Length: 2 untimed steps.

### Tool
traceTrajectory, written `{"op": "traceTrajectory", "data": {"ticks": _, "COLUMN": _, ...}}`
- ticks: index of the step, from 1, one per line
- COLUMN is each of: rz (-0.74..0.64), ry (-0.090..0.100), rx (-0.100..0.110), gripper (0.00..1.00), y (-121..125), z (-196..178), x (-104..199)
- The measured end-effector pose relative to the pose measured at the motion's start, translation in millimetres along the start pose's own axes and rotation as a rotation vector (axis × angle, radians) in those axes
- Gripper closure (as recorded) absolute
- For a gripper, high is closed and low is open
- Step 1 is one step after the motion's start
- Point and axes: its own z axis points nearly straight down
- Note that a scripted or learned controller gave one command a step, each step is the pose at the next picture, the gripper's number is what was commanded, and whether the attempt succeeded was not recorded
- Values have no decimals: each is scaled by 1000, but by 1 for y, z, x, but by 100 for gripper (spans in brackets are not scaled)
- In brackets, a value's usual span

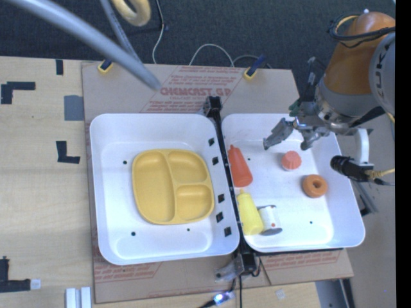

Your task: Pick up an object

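Observation:
My gripper hangs over the upper part of the right bin, fingers spread open with nothing between them. Just below it lies a small pink round object, apart from the fingertips. To the lower right of that sits a brown donut. Along the bin's left wall an orange cone-shaped piece lies above a yellow bottle. Beside the bottle rests a small white can.
The left bin holds a yellow divided plate. A black divider runs between the bins. A grey pole crosses the upper left. A black cylinder on the arm overhangs the right bin's right rim.

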Motion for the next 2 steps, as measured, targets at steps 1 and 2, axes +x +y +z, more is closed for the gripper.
{"op": "traceTrajectory", "data": {"ticks": 1, "rz": -3, "ry": -2, "rx": -14, "gripper": 0, "y": 2, "z": -8, "x": 0}}
{"op": "traceTrajectory", "data": {"ticks": 2, "rz": -3, "ry": -1, "rx": -8, "gripper": 0, "y": 1, "z": 52, "x": 10}}
